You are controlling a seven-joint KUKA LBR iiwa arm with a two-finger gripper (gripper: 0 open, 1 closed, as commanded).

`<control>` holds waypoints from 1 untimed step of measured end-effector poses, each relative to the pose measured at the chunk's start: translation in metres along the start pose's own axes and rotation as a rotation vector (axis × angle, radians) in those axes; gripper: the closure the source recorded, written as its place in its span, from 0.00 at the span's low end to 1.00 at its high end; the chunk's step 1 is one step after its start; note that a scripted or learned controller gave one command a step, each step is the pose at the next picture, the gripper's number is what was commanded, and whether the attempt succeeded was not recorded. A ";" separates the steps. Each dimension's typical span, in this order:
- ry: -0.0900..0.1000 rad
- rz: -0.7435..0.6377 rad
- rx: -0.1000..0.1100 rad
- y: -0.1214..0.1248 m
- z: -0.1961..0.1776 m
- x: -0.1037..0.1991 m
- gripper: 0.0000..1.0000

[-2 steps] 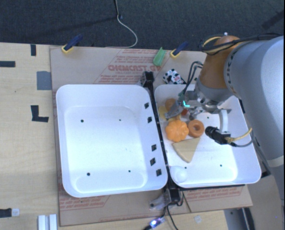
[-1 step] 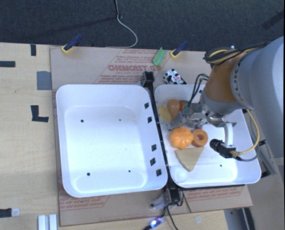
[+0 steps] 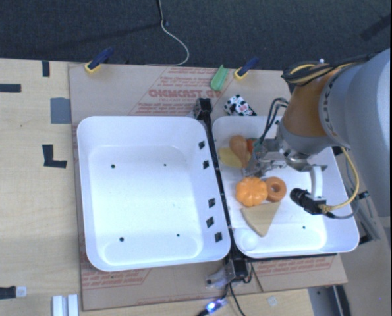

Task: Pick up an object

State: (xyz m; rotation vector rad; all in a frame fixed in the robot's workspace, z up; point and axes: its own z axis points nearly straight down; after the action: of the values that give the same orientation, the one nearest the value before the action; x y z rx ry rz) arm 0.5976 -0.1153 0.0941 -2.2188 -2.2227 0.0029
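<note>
- Right bin [image 3: 340,242]: shallow white plastic, rounded corners, glossy walls. All the loose objects lie in its near-left part, close to the divider shared with the left bin [image 3: 143,189].
- Small orange pumpkin [image 3: 251,191]: squat, ribbed, matte orange, with a darker stem spot on top. It sits about mid-length of the right bin, near the left wall.
- Orange ring [image 3: 275,189]: doughnut-shaped, smooth, touching the pumpkin's right side.
- Tan wedge [image 3: 261,218]: flat triangular slab, pale and dull like foam or wood, lying just below the pumpkin with its point toward the bin's front edge.
- Pale yellow piece [image 3: 229,157] and an orange rounded piece [image 3: 240,146] lie up-left of the pumpkin, touching one another; exact shapes are hard to read.
- Black-and-white spotted toy [image 3: 236,105] rests at the far rim of the right bin.
- Gripper [image 3: 256,168]: low over the bin, just above the pumpkin and beside the orange rounded piece. Metal parts overlap there; whether it is spread or closed, or has hold of anything, cannot be told.
- Arm: grey shell, orange band [image 3: 306,114], black and yellow cables looping at the wrist.
- Left bin: same white plastic, small black dots on its floor.
- Bins rest on a printed brown cardboard sheet [image 3: 163,91].
</note>
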 end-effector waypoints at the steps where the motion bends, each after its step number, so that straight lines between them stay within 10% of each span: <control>1: 0.003 -0.001 0.009 0.056 0.011 -0.037 1.00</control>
State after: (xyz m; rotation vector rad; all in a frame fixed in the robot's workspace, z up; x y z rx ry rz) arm 0.6535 -0.1525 0.0830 -2.2123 -2.2179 0.0095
